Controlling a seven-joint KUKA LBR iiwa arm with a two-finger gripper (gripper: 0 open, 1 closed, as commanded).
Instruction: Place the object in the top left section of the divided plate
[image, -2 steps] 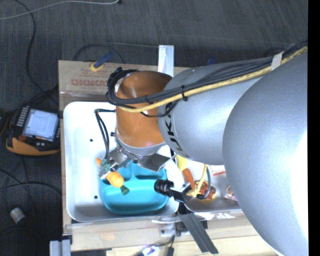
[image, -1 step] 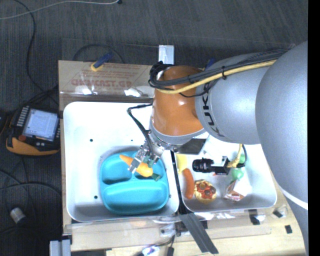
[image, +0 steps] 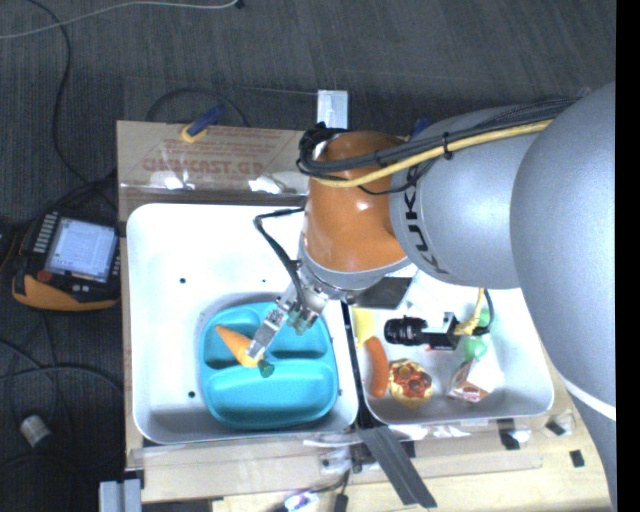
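Closest to the lens we have the arm's (image: 560, 200) broad grey link, filling the 3 o'clock side, with its orange band (image: 345, 210) hanging over the seam between the two white bins. From that band the wrist slants down toward 7 o'clock, so the end effector (image: 258, 347) comes in over the blue divided plate (image: 300, 385), which sits in the left bin (image: 170, 300) toward 6 o'clock.

The toy carrot (image: 232, 343) lies in the plate's top left section. Its long axis runs from 10 o'clock, where the orange tip points, to 4 o'clock, where the green top reaches the ridge between the sections. The end effector's tip meets the carrot at its thick end, so nearly all of the orange body stretches away toward 10 o'clock. We cannot tell whether the end effector is open or closed, nor whether it grips the carrot or merely touches it.

We judge the placing near its end: the carrot is already in the right section, and what remains would be letting go, if it is held, and lifting back toward 1 o'clock without dragging the green top across the ridge.

In the right bin we see a toy sausage (image: 377, 365) and a pizza slice (image: 411, 380), well apart from the plate.
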